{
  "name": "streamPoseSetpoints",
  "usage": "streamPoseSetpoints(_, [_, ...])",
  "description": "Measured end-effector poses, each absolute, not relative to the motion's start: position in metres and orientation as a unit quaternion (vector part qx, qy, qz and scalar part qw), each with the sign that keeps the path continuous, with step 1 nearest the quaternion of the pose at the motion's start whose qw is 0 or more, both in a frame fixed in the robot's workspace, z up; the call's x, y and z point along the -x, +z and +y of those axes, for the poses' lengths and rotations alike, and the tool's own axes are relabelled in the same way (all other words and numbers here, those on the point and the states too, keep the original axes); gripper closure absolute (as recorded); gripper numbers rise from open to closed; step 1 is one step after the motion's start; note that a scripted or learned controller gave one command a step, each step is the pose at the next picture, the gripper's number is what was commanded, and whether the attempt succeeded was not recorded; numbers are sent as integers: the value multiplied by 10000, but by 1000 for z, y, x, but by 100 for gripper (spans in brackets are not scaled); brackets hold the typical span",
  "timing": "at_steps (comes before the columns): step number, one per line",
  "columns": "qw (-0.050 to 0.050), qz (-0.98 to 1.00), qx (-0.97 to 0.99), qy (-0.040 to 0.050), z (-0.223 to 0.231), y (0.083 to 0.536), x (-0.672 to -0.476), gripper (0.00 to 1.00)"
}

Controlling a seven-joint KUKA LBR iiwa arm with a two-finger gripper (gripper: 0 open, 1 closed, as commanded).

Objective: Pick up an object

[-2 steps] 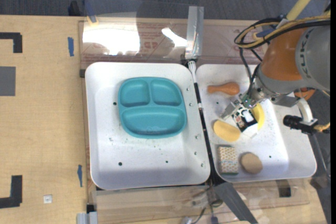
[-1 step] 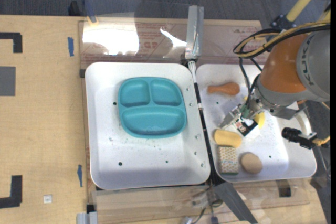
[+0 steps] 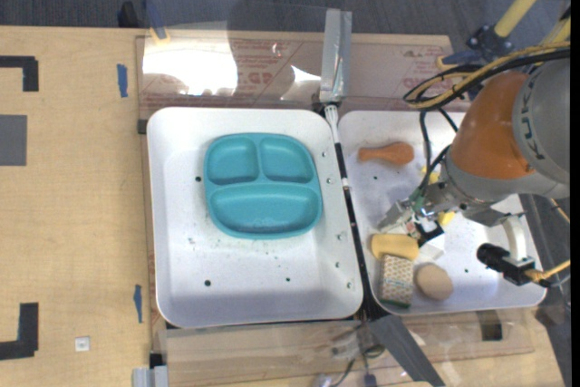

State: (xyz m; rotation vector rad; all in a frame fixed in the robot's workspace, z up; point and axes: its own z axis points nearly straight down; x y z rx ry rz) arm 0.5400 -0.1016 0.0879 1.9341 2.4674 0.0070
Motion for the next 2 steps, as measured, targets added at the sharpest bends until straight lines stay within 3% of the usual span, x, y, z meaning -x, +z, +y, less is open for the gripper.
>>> streamPoseSetpoints(1, [52,7871,-6168,34,-102,99,-541,100])
streamPoseSetpoints(2, [38,7760,-6308,34,-73,189,-534,100])
